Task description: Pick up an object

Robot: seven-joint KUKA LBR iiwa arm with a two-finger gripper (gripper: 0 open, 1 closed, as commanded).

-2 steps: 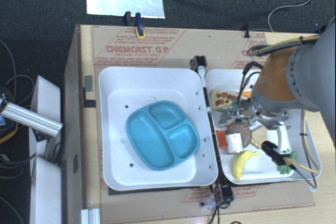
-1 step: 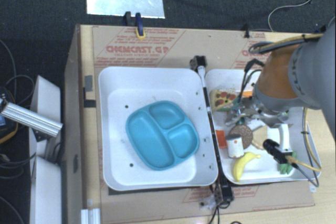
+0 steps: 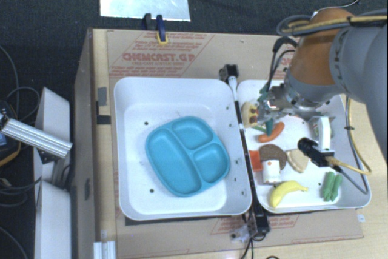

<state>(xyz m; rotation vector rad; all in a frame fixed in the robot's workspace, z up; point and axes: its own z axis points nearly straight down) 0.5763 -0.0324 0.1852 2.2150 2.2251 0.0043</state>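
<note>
I have the arm reaching in over the right bin (image 3: 351,206), with the gripper (image 3: 267,111) low at the bin's upper-left corner, above the cluster of toy food there; I judge this the approach or closing step of the pick, with nothing lifted yet. From this angle I cannot tell the gripper's state, since the wrist hides it. The likeliest target is the orange carrot-like piece (image 3: 274,130) just below the gripper, with a pale round item (image 3: 249,111) beside it near the bin wall. The next move calls for a straight descent and a clean close without nudging neighbours. Elsewhere in that bin lie a banana (image 3: 287,191), a green piece (image 3: 329,185) and a brown slice (image 3: 272,153). The left bin (image 3: 133,100) holds a blue divided plate (image 3: 187,154). Both bins sit on a cardboard-topped table (image 3: 163,54) over dark carpet (image 3: 42,3).
</note>
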